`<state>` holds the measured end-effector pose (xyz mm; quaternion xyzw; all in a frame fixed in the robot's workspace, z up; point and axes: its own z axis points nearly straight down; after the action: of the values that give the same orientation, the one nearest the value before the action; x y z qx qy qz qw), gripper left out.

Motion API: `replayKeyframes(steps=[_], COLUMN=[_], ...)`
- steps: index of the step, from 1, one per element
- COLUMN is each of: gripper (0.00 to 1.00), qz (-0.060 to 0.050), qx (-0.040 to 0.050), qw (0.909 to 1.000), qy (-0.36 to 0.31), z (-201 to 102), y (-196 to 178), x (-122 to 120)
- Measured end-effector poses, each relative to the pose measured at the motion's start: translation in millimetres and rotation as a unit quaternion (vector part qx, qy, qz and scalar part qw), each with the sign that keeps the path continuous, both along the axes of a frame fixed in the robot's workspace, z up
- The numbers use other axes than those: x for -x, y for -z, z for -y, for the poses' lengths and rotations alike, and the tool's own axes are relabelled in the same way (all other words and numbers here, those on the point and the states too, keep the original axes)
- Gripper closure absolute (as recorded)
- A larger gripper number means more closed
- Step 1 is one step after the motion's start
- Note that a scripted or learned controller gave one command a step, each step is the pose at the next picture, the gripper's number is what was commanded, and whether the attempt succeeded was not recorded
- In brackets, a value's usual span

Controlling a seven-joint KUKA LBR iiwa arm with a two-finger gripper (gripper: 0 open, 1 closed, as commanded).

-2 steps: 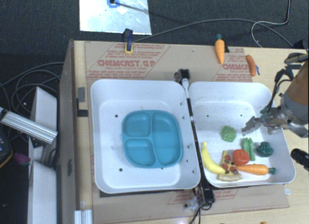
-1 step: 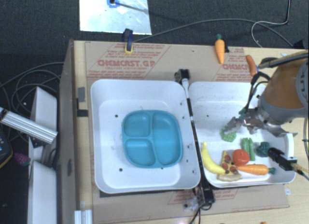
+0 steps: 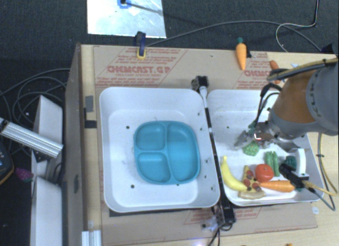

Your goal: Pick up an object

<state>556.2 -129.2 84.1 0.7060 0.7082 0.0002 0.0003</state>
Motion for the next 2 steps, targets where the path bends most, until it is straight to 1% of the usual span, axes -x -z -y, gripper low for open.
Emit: replayKeyframes(steps=[1,2], gripper=[0.0,0.0], qz=[0.002,0.0], qx=[0.0015,0.0], qw=[1.0,1.0], qy=[0.001,0.0], z=[56,22], y=[-88,0], x=[-30,-8])
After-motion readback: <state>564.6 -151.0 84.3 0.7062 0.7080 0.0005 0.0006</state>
